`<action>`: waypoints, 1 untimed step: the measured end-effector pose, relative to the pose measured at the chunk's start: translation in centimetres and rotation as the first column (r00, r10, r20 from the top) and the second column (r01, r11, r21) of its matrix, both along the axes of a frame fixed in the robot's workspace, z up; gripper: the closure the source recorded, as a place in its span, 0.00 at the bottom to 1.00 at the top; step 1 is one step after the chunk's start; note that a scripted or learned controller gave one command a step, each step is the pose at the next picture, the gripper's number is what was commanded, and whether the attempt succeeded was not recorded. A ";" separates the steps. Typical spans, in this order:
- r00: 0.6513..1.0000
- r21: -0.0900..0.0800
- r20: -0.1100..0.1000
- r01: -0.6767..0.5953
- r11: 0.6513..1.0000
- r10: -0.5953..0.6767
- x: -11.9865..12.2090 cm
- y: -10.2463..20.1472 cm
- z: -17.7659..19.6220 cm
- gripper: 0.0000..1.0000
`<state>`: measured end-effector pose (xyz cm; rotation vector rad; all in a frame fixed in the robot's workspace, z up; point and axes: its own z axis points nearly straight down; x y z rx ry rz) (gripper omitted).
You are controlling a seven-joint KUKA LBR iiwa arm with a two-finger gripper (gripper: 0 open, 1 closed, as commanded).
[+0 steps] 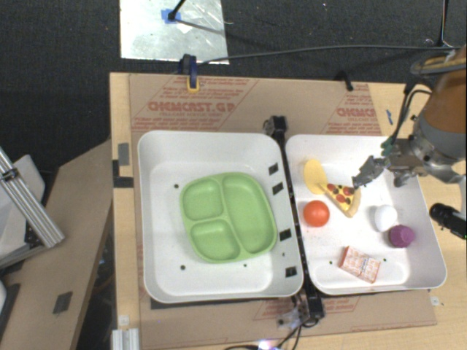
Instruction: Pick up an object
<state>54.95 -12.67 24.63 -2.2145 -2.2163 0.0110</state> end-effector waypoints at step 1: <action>1.000 -0.001 0.012 -0.003 1.000 0.003 0.2 0.0 0.7 0.00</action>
